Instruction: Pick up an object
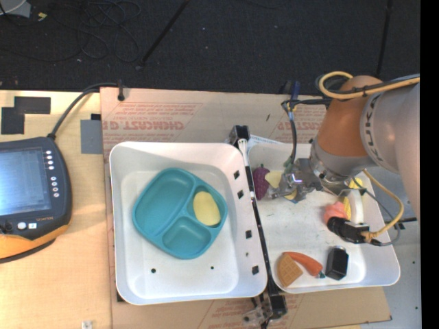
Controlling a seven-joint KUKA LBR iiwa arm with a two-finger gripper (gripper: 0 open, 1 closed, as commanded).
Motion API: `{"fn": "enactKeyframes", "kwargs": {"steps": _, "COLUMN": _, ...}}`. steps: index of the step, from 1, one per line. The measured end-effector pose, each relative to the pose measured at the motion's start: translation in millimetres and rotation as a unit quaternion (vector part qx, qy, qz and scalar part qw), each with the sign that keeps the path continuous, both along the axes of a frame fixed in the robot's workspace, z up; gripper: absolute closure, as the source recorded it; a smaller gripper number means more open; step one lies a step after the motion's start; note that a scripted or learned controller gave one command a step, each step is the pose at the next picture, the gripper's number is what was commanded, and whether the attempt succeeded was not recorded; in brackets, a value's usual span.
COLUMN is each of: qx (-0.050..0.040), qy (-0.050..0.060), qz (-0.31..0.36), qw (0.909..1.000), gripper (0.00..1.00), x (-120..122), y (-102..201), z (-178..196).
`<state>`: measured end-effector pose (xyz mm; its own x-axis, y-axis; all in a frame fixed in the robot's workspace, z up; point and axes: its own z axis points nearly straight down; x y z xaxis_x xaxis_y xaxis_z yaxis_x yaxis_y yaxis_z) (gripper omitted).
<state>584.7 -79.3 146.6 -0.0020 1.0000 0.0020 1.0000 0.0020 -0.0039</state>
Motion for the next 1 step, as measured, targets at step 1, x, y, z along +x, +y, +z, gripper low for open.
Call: {"fn": "enactKeyframes", "kwargs": {"steps": 1, "qx": -0.0002, "qy": -0.003, "qz": 0.001, "qw": 1.0, "gripper": 1.0, "x": 13.7, "y": 32.2, "z": 43.1}}
